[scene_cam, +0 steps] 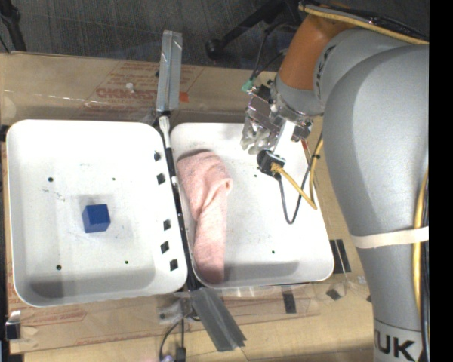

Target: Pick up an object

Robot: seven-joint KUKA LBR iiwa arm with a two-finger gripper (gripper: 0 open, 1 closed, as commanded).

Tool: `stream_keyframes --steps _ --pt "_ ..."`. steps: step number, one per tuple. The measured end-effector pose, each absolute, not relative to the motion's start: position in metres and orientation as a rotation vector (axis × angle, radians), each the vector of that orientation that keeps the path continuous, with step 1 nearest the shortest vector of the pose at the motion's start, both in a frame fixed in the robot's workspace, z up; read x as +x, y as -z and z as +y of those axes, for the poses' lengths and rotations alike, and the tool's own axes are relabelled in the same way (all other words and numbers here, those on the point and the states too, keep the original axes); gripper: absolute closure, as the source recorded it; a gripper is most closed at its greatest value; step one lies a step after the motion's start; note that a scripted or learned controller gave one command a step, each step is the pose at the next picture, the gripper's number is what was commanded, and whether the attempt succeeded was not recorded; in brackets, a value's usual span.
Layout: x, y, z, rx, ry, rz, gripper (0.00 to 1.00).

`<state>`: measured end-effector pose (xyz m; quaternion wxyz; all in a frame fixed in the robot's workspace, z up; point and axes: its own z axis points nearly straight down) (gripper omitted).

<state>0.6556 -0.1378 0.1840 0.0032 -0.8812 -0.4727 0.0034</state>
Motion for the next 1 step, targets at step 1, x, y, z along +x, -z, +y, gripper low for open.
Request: stream_keyframes --steps 1 --pt "0.6539 -0.1835 -0.1571 -2.898 -0.004 -1.207 1.00"
